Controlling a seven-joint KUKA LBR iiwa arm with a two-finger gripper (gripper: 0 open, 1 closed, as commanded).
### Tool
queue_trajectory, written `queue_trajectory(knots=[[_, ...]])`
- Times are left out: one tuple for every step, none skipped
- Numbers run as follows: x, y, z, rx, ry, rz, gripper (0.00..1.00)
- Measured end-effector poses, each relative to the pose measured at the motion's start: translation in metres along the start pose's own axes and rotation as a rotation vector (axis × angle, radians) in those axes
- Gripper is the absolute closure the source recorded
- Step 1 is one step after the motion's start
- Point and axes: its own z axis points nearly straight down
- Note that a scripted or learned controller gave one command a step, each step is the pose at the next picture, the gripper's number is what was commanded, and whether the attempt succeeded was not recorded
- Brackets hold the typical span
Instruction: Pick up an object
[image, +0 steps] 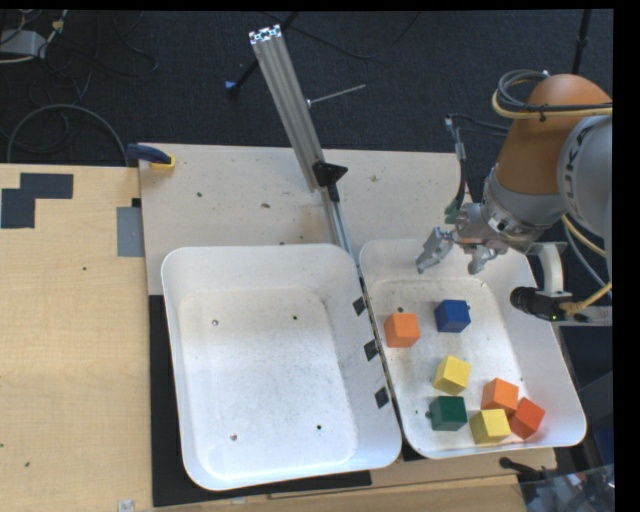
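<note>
The claw hangs wide and empty over the far end of the right bin, so it is best to lower it straight over the blue cube, which stands just below, apart from the orange cube

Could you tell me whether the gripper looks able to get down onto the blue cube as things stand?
Probably yes. The gripper hangs open over the right bin's far end, and the blue cube sits just in front of it, apart from the orange cube beside it.
</note>
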Motion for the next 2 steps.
queue_trajectory(knots=[[0.023, -0.052, 0.002, 0.003, 0.002, 0.006, 0.0], [0.093, -0.097, -0.111, -0.008, 0.002, -0.001, 0.0]])
